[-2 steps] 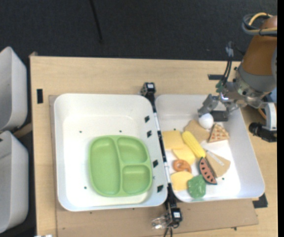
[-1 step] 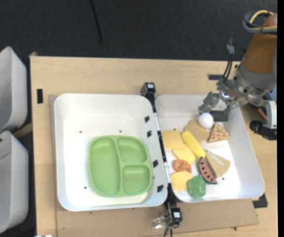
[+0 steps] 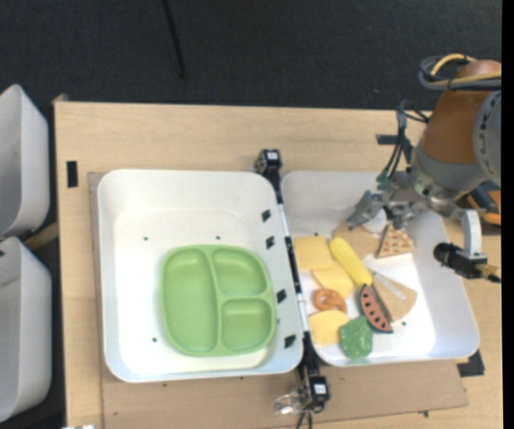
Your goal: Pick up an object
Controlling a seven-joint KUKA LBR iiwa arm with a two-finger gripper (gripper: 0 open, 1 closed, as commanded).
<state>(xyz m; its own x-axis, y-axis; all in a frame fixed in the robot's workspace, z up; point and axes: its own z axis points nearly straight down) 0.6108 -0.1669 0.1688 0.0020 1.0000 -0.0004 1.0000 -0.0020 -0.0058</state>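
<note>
While the grey arm (image 3: 458, 146) with its orange band reaches in from the right, the pincer (image 3: 383, 213) sits low over the far part of the right bin (image 3: 449, 329), fingers spread apart with nothing between them. One finger (image 3: 361, 211) points toward the bin's left side; the other lies close to a pizza slice (image 3: 394, 240), whether touching it cannot be told. Toy food is clustered in the left and middle of the right bin: a yellow corn cob (image 3: 349, 260) lies at a slant, beside pale yellow cheese slices (image 3: 313, 254); an orange pretzel-like piece (image 3: 329, 299) rests below them, with another yellow slice (image 3: 324, 329) nearer the front edge. A watermelon slice (image 3: 374, 308) lies just right of the pretzel piece, overlapping a tan wedge (image 3: 400, 295). A green leafy piece (image 3: 356, 339) sits at the front of the cluster. Left bin (image 3: 131, 204) holds a green divided plate (image 3: 216, 299) with three compartments, placed toward the front. Both bins sit side by side on the wooden bench (image 3: 176, 132), joined along a middle seam with black clips (image 3: 268, 160).
</note>
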